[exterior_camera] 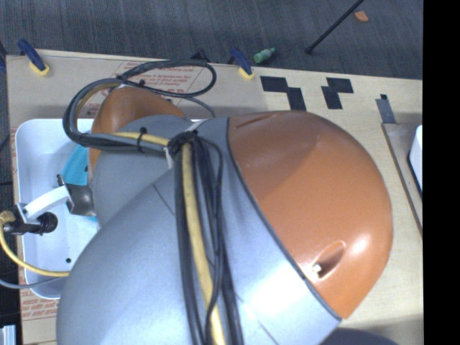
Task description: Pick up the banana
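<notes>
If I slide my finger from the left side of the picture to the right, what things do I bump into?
Blue clamp → white bin → light blue thing inside the bin → the robot's bundle of black and yellow cables → the arm's big orange band.

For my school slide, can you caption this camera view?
Big grey-and-orange robot arm leaning over a shallow white bin, with black and yellow cables running along it.

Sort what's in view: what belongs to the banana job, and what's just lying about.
Job: arm, left bin.
Lying about: blue item, clamps, green thing.
</notes>
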Robot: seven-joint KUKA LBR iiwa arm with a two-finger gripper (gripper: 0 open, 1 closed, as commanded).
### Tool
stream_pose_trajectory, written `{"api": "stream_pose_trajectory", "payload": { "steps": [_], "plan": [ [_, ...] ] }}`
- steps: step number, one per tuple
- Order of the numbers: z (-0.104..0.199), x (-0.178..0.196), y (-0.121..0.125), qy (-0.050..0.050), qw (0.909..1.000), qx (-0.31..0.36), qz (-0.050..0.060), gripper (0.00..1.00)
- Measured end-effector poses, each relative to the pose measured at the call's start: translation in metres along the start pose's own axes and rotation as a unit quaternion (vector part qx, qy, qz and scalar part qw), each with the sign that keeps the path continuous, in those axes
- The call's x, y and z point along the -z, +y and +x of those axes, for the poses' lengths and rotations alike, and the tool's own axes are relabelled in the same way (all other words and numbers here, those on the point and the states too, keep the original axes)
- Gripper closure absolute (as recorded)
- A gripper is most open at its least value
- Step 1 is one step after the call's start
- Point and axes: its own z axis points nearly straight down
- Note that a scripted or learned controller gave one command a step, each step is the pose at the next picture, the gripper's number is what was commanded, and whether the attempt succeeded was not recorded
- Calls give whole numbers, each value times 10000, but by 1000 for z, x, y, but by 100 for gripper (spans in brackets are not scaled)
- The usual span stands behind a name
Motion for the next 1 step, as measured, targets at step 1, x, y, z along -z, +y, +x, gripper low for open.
{"api": "stream_pose_trajectory", "payload": {
  "steps": [1],
  "plan": [
    [0, -87, 0, -10, 9999, 127, 3, 100]
  ]
}}
